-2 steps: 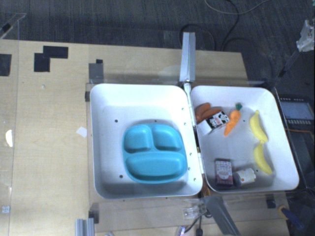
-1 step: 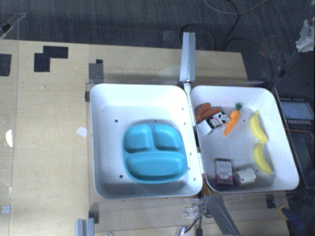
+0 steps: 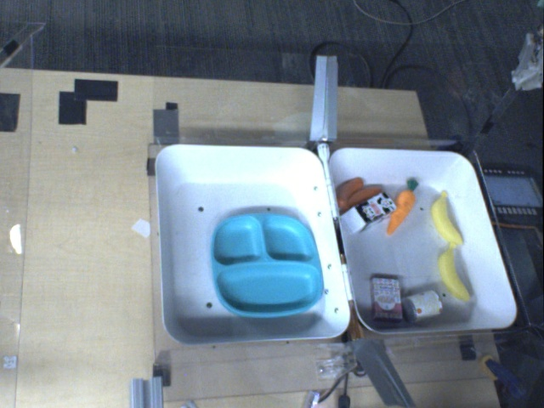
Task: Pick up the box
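Nearest the camera, a small dark maroon cardboard box (image 3: pixel 386 299) lies flat by the right white bin's (image 3: pixel 497 253) front edge, touching a grey-white packet (image 3: pixel 425 304). Descend on the box's free left side, straddling its narrow width; the claw's state I cannot tell.

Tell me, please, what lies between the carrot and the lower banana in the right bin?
In the camera view, the upper banana partly sits between the carrot and the lower banana; otherwise just bare white bin floor.
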Controlling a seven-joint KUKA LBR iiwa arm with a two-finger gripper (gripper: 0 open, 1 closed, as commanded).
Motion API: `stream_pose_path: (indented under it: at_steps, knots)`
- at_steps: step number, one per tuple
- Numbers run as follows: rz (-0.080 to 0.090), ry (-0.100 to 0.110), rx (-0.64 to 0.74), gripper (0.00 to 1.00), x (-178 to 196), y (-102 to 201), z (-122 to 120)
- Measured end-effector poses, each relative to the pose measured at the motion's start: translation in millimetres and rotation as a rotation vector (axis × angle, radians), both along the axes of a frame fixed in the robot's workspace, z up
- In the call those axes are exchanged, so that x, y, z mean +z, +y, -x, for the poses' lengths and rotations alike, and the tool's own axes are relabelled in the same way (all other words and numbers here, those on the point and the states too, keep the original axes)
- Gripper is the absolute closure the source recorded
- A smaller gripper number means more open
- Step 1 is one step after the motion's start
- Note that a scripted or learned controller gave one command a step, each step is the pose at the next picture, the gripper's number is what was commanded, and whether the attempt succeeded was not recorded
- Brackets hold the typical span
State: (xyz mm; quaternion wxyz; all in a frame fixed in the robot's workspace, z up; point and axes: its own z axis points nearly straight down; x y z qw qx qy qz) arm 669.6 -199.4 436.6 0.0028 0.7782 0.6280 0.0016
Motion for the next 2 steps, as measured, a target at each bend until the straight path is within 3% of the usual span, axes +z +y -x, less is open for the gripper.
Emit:
stream_pose_path:
  at_steps: [1, 2]
  knots:
    - [0.000, 0.000, 0.159, 1.00, -36.8, 28.0, 0.0]
    - [0.001, -0.001, 0.129, 1.00, 0.9, -3.9, 0.2]
